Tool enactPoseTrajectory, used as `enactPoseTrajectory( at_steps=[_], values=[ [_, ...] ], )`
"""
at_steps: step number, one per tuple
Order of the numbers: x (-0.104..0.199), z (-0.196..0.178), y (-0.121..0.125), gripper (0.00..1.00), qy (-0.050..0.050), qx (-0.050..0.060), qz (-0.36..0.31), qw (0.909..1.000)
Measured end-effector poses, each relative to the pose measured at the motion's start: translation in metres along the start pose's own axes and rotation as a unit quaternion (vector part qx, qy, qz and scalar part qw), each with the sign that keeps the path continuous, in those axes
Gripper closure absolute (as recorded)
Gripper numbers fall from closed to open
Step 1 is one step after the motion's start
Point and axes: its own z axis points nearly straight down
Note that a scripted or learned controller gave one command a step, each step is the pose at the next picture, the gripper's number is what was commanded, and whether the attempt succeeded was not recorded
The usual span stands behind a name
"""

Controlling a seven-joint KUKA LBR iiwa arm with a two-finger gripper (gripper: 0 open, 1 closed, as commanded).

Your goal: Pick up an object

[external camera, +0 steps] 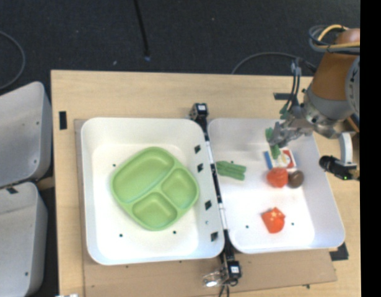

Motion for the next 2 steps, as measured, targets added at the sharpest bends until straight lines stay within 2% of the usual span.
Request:
enactPoseTrajectory(
  at_steps=[2],
  values=[
    [-0.007,-0.075,-0.002,1.0,0.0,0.0,-0.001,1.0]
  ],
)
